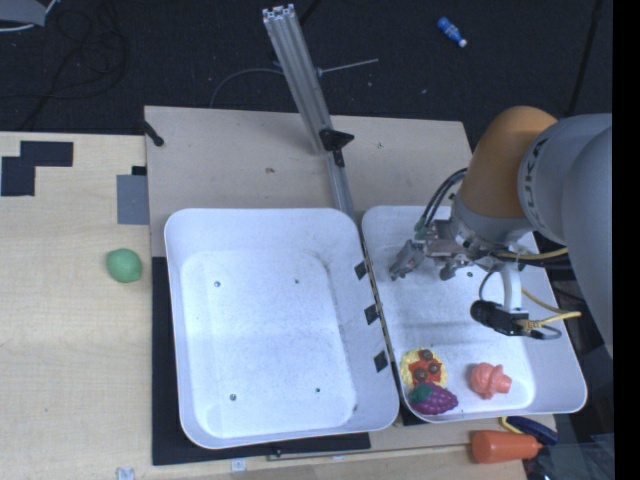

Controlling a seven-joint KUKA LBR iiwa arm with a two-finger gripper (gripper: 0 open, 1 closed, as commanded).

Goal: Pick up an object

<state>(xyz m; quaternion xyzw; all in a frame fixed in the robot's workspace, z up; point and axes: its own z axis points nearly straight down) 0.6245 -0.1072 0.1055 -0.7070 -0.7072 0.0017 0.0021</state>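
Note:
My gripper [426, 266] hangs over the far half of the right bin [455, 318]. Its two fingers stand apart, open, with nothing between them. Near the bin's front edge lies a yellow toy with red and purple fruit [428, 380]. Just to its right is a small pink-orange toy [488, 379]. Both lie well in front of the gripper and apart from it. The grey arm with its orange band [505, 163] reaches in from the right.
The left bin [190, 238] sits beside the right one, joined by black clips. An orange object [503, 446] lies outside the right bin's front edge. A green ball [124, 265] rests on the bench at far left. A metal rail [305, 88] slants behind the bins.

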